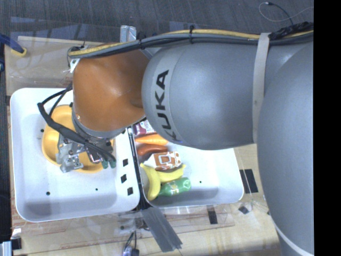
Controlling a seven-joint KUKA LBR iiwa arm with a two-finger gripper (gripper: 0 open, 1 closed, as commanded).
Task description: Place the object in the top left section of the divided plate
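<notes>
Arm [213, 89] overhead; gripper [72, 159] seemingly over plate [50, 143].

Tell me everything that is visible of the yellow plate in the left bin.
The yellow plate lies flat in the left bin, toward its far side. It looks like smooth, glossy plastic. The arm's orange band and wrist cover most of it, so its dividers are hidden. The gripper hangs over its near edge, and black cables cross its top.
</notes>
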